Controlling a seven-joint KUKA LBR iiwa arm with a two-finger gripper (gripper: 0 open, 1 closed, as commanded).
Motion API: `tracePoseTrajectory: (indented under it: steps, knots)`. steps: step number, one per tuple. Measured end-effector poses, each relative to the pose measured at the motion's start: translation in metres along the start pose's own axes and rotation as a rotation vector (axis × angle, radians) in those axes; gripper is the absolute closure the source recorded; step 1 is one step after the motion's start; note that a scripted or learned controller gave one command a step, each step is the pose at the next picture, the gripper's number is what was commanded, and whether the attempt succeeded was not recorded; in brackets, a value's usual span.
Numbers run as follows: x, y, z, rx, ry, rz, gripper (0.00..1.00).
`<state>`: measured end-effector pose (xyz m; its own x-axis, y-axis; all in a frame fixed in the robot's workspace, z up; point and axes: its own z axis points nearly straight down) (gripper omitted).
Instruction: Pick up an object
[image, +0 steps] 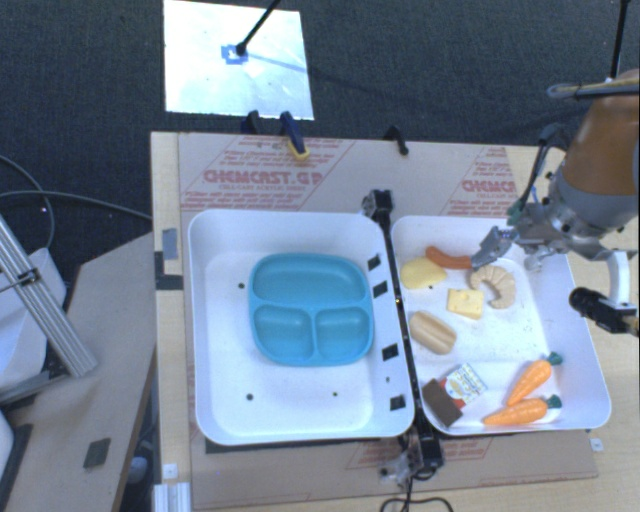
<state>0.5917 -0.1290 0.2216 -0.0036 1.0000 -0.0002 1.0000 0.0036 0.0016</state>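
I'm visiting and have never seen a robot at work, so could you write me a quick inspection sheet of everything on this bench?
Surface: bench bearing a left bin and a right bin, side by side.
Job's things: in the right bin, a sausage, croissant, cheese wedge, yellow piece, bread roll, two carrots, small packet and brown piece.
Clutter: blue divided plate in the left bin.
Grippers: pincer above the croissant; whether it grips anything, cannot tell.
Cables: black cables at far left.
Surroundings: dark carpet, pale sheet beyond the bench.
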Motion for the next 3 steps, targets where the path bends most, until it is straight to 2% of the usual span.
tracePoseTrajectory:
  steps: [1, 2, 3]
  knots:
    - [-0.027, -0.009, 0.141, 0.001, 0.001, 0.005, 0.0]
    - [-0.028, -0.004, 0.121, -0.013, -0.004, 0.004, 1.0]
    - [0.067, -0.08, 0.033, 0.001, 0.005, -0.007, 1.0]
